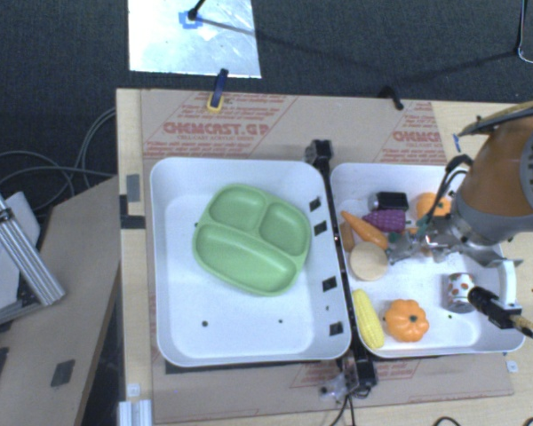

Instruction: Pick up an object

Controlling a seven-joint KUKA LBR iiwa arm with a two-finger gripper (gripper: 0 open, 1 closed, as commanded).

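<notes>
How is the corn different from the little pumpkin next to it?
The corn is yellow, long and thin; the pumpkin is orange, round and squat. The corn lies flat along the right bin's left wall; the pumpkin sits further in, stem up. Both are toy food near that bin's front edge.

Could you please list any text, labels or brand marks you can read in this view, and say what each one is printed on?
"CHEMCAST GP" in red, mirrored, on the brown sheet under the bins, left side.
A matching red print on the same sheet, right side: too blurred to read.
Red print at the front edge: unreadable.
</notes>
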